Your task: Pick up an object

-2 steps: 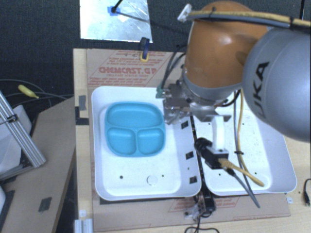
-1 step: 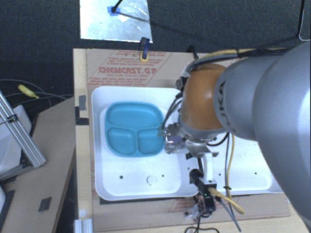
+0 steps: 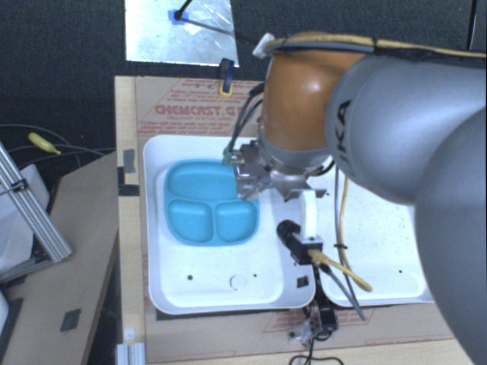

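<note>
Getting a clean hold on the blue tray (image 3: pixel 209 211) looked to be the step in hand, and from where I stood it called for care: the tray was shallow, smooth and divided into three compartments, so I judged a pinch on its raised rim or on one of the dividing ridges the best chance, with a straight, slow descent so the tray would not skate across the slick floor of the bin. The tray lay flat in the left white bin (image 3: pixel 156 204), toward the back and near the wall shared with the right white bin (image 3: pixel 396 280). The tool (image 3: pixel 245 179) hung over the tray's right rear corner, at or very close to its edge; I could not tell whether it touched, nor whether it was wide, narrow or closed on anything, since the wrist hid it from above. The arm (image 3: pixel 396 120) came in from the right, its big grey body crossing the right bin, the orange band (image 3: pixel 300 93) sitting above the wrist and the wrist pointing steeply down. A cable (image 3: pixel 342 268) trailed down beside it over the divide between the bins on the counter (image 3: pixel 190 105).
</note>
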Robot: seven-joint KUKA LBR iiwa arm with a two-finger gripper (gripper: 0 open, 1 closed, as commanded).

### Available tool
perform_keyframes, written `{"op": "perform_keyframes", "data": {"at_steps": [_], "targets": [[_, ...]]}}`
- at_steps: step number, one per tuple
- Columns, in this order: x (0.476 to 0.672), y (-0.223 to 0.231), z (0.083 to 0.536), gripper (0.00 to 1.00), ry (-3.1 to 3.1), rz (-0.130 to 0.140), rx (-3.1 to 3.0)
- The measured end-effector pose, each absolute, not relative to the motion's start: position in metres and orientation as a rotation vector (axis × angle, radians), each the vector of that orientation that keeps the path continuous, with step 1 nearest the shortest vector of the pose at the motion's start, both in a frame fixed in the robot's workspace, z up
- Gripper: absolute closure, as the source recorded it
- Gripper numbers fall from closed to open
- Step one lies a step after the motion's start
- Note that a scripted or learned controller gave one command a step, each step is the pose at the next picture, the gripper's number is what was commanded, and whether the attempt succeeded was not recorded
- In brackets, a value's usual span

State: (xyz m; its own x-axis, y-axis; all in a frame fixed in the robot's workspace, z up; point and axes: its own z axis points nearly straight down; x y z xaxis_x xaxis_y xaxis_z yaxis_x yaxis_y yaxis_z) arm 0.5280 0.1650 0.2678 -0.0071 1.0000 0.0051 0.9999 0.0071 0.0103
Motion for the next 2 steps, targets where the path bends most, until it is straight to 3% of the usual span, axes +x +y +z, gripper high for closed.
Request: {"op": "perform_keyframes", "data": {"at_steps": [1, 2], "targets": [[0.637, 0.204, 0.353, 1.0, 2.222, 0.026, 2.207], [0.666, 0.199, 0.197, 1.0, 2.225, -0.019, 2.227]]}}
